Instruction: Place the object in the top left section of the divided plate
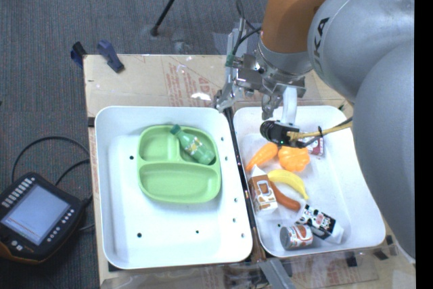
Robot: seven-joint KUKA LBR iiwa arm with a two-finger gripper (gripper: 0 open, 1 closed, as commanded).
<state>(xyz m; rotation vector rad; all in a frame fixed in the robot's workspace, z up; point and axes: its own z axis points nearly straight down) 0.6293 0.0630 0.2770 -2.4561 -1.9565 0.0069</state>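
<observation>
We see the small green bottle (194,147) lying on its side in the green divided plate (177,187). It is in the plate's upper right section, with its cap pointing toward the ridge between the two upper sections. The gripper (279,107) hangs well to the right of the plate, beyond its right rim, clear of the bottle. We cannot tell whether it is released or clenched. Also right of the plate lie a carrot (262,154), an orange pepper (293,159) and a banana (288,183).
</observation>
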